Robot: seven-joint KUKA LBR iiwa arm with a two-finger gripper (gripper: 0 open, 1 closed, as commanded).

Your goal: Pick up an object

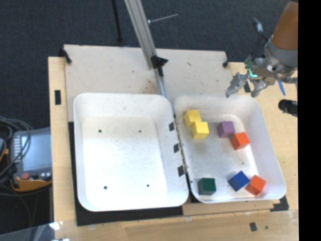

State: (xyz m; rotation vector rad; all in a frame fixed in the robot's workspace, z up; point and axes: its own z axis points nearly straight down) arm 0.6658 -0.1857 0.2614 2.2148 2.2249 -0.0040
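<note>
Nothing had been picked: the gripper (244,86) hung spread and unloaded over the right bin's (271,149) far rim, with every block, including the purple block (226,129), unlifted.

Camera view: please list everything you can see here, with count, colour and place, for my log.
Yellow blocks: 2, yellow, touching, upper left of right bin.
Purple block: 1, purple, right bin centre.
Orange blocks: 2, orange; one beside purple, one at lower right corner.
Blue block: 1, blue, next to lower orange.
Green block: 1, green, lower left of right bin.
Bins: 2, white, side by side.
Gripper: 1, grey, above right bin's far rim.
</note>
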